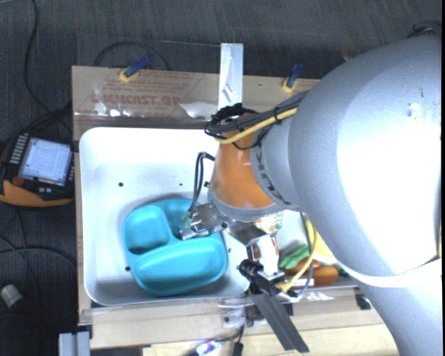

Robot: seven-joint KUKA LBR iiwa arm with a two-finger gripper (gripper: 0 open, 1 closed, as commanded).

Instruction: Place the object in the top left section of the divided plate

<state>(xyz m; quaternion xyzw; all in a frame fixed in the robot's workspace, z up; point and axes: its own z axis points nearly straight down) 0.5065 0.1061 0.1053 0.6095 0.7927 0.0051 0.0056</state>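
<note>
A turquoise divided plate [179, 265] lies in the lower middle of the left white bin [104, 169]. It has a small section at the upper left [145, 228], another at the upper right and one wide section in front. My gripper [194, 223] hangs low over the upper right section, at the plate's right edge, below the orange wrist band [236, 180]. The wrist hides what lies beneath it, and I make out no object on the plate's visible parts.
The grey arm [371, 162] covers most of the right bin. Green [295, 258] and orange [323, 275] toy items peek out beneath it. A cardboard sheet [148, 95] stands behind the bins. A handheld device [41, 165] lies on the floor at the left.
</note>
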